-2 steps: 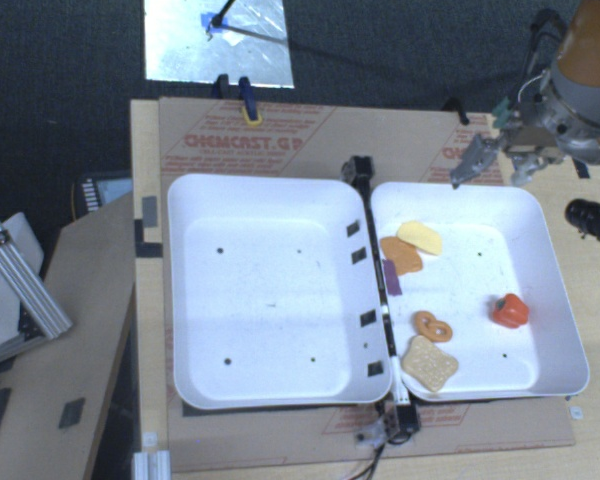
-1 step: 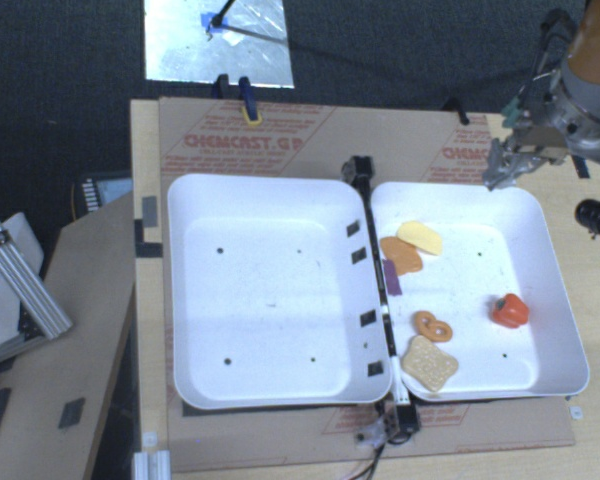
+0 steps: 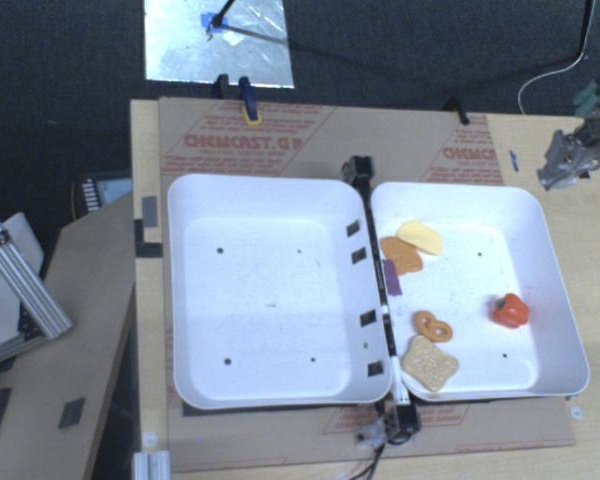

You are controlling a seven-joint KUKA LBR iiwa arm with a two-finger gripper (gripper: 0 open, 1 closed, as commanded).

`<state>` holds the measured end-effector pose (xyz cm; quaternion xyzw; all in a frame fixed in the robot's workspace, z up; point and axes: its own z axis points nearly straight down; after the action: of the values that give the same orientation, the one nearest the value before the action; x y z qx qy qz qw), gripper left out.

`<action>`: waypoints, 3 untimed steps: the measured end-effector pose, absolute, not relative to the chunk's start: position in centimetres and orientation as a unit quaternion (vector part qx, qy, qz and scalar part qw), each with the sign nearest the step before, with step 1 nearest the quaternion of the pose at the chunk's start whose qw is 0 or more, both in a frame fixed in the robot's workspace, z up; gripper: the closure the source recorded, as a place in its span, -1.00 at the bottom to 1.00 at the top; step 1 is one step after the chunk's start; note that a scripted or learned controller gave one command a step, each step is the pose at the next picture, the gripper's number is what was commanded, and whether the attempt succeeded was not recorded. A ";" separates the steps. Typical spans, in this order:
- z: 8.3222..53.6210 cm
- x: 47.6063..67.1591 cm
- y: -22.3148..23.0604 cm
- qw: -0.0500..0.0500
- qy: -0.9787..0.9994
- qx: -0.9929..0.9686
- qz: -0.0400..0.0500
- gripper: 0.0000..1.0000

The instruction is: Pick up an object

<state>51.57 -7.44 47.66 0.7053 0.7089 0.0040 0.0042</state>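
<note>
Right, gripper [image 3: 577,154] sits at the far right edge of the view, outside the right bin [image 3: 555,258] and above its back corner, well apart from everything inside. It's blurred and small from here, so I can't tell how it's set; nothing visibly held.

All candidates are in the right bin, none in the left bin [image 3: 195,208]. Pepper [image 3: 510,310] is nearest the arm's side and alone, w/ bare floor all round it, so I'd judge it the best pick: room either side for a descent, no neighbour to bump. I'd bring the tool over it, come down straight, and close across its narrower width. It looks rounded and glossy, prob. hard plastic, so it could squirt out if gripped off-centre; centre matters.

Others look harder. Yellow chip [image 3: 421,236] and orange slice [image 3: 402,256] are thin, flat, overlapping, close to the divider wall; little to pinch w/o scraping the floor. Pretzel [image 3: 432,326] is flat w/ holes, just beside the toast [image 3: 429,364], which is thicker, grainy-looking, tan, but tucked into the front corner near the wall. A small purple strip [image 3: 392,277] lies against the divider; too slim to bother.

Bin floors are smooth white plastic, shallow w/ rounded rims, so things may slide when nudged.
</note>
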 end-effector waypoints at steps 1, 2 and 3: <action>54.0 48.4 -16.3 0.006 0.704 0.710 0.002 1.00; 49.1 48.7 -8.8 -0.001 0.711 0.703 0.001 1.00; 51.9 48.7 0.2 0.001 0.712 0.702 0.003 1.00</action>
<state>48.69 0.21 51.90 0.7020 0.7122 0.0027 0.0012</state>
